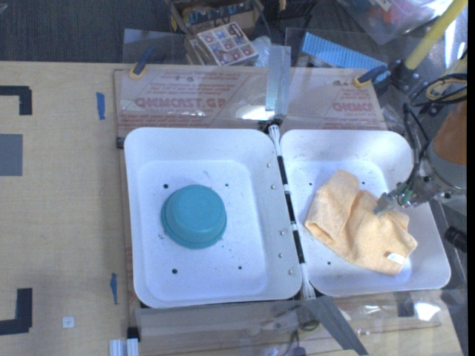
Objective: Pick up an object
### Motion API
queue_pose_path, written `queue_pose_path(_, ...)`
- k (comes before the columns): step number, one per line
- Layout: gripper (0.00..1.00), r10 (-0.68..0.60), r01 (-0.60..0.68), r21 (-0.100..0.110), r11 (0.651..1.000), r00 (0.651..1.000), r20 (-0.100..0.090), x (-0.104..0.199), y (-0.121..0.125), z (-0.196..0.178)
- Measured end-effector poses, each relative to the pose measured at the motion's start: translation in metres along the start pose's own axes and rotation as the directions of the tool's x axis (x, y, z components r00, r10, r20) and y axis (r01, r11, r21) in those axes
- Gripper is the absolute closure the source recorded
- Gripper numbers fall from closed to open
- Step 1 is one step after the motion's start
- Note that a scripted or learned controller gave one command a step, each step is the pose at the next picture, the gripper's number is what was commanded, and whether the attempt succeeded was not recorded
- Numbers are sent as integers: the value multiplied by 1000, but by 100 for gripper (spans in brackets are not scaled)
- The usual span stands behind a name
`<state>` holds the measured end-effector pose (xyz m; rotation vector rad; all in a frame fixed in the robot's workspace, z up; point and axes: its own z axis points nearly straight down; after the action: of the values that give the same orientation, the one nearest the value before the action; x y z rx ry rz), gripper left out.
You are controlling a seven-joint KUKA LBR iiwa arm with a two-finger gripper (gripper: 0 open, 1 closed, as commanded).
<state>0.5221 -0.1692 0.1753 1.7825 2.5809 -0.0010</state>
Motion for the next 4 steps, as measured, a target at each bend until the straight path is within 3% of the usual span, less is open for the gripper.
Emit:
queue_pose_path(1,100,-32,32,3,999,999,-4,42,80,-66)
queue_pose_path(2,100,-55,55,5,998,998,-6,41,50,-24)
queue_pose_path(3,100,-320,320,-1,947,947,-2,56,109,-32)
queue_pose_path(4,0,-320,320,-1,948,948,-2,56,109,-32)
